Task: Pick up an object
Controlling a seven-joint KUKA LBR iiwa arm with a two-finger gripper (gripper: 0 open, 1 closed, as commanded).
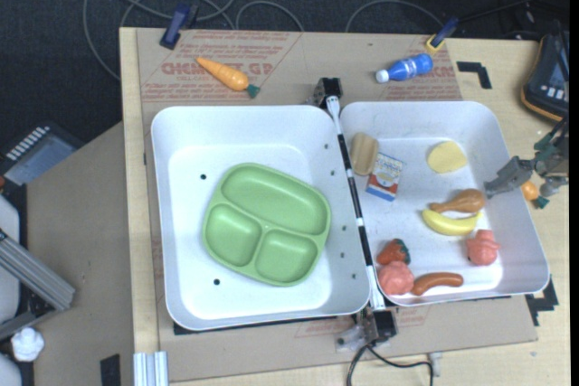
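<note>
- end effector (499, 183) at right bin's (507, 127) right rim, open or shut: cannot tell, too small and blurry
- nothing visibly held
- nearest: chicken drumstick (460, 202) on banana (450, 221), just beside tip
- arm cut off at frame edge

A tan bench (271, 59) is carrying two shallow white bins side by side. The left bin (172, 194) is sitting toward the left, the right bin (507, 140) just beside it, their inner edges touching along a dark seam. On the bare far strip of the bench, an orange toy carrot (224, 73) is lying behind the left bin, and a blue and white bottle (405, 69) is lying on its side behind the right bin.
</note>
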